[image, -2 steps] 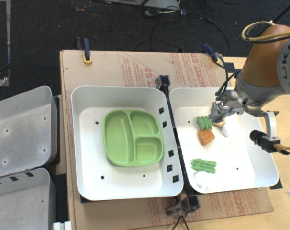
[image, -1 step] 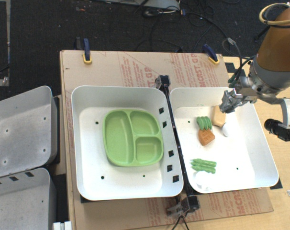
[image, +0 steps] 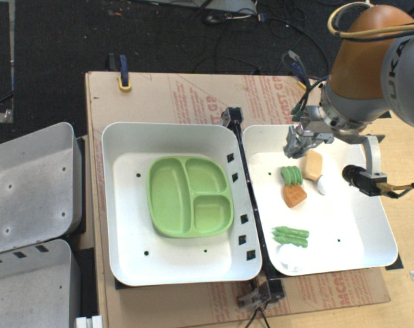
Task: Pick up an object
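The right bin [image: 371,238] holds several small items: a green ridged piece [image: 292,175], an orange-brown block [image: 295,196], a tan block [image: 313,165], a small white piece [image: 322,185] and a green bean-like bunch [image: 291,236]. My gripper [image: 297,146] hangs over the bin's upper left part, just above the green ridged piece and left of the tan block. Nothing shows between its fingers. Whether they touch any item is unclear.
The left bin [image: 125,251] holds a green divided plate [image: 190,196]. A black divider with clips [image: 242,183] runs between the bins. White lids [image: 29,183] lie at the far left. A black fitting [image: 361,178] sticks out over the right bin.
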Motion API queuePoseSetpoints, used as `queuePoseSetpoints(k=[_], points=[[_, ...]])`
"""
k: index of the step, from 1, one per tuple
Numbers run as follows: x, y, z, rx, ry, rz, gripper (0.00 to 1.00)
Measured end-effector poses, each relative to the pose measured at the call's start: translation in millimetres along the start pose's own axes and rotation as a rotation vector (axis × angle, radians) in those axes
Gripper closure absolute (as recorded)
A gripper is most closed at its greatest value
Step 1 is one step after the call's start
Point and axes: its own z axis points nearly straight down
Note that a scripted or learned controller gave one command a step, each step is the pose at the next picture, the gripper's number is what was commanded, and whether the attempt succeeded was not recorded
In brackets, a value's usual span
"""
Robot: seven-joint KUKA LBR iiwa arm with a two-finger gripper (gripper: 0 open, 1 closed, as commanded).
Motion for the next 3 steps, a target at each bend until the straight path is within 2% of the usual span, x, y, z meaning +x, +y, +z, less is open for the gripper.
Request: queuePoseSetpoints(k=[2, 3], points=[[108.2, 22.5, -4.2, -0.002, 0.0, -0.001, 1.0], [160.3, 37.6, 20.5, 0.0, 0.0, 0.0, 1.0]])
